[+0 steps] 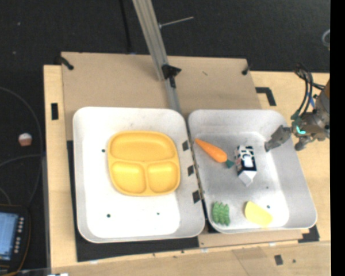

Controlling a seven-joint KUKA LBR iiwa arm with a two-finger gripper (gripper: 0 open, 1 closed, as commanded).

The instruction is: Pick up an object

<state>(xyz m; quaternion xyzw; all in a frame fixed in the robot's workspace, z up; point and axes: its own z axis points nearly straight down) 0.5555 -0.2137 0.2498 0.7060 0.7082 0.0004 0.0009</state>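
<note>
While the gripper (288,138) hangs over the right bin's (293,183) upper right edge, jaws apart and holding nothing, a carrot (211,150), a black-and-white carton (246,163), a green piece (220,212) and a yellow piece (257,213) lie inside. A yellow divided plate (142,162) sits in the left bin (89,171).

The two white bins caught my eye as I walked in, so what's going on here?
A robot arm is reaching in from the right, its gripper at the upper right edge of the right bin with nothing between its fingers. That bin holds a carrot, a small black-and-white carton, a green toy and a yellow piece, all untouched. The left bin holds a yellow divided plate.
</note>
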